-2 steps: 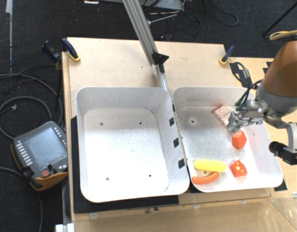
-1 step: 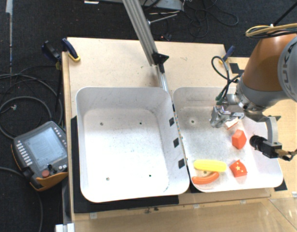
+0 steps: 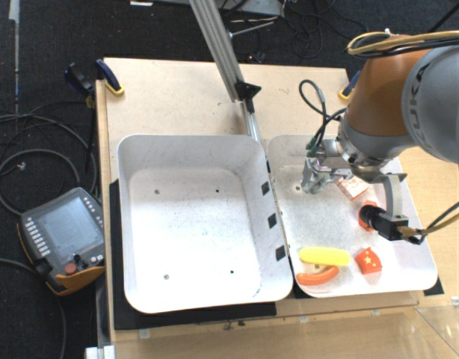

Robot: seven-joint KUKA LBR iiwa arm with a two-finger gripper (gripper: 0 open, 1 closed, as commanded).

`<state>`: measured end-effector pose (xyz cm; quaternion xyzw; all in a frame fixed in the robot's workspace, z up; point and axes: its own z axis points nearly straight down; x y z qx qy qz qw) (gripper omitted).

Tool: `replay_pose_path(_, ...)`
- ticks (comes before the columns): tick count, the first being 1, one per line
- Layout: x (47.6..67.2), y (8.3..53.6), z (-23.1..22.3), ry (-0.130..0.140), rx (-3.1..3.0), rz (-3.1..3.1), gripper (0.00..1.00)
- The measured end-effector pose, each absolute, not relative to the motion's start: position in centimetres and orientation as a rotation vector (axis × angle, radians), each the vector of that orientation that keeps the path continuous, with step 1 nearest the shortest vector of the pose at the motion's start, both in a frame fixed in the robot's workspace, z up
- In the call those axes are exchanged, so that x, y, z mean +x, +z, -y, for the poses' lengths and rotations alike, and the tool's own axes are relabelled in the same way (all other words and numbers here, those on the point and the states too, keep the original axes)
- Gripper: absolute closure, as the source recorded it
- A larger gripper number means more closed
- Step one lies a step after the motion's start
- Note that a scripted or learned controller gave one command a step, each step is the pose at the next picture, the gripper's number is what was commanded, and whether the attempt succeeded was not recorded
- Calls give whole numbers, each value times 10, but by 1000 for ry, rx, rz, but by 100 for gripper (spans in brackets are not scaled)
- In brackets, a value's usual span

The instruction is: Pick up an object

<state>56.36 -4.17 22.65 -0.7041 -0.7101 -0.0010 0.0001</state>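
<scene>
Gripper (image 3: 313,182) hovers low over the right bin (image 3: 330,223) near its far edge, nothing visibly held; finger spacing unresolved. Approach step, judged. Candidates: yellow piece (image 3: 324,256) and orange piece (image 3: 317,276) at the near edge, red block (image 3: 369,260) near-right corner. Next: choose one, descend. Wrist hides the pink-white item (image 3: 353,188).

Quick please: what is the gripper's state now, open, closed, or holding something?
Gripper: it cannot be told; it hangs low over the right bin.
</scene>
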Motion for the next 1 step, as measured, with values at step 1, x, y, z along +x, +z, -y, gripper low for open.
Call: replay_pose_path(1, 569, 223, -13, -2, -2211, 2231, 100)
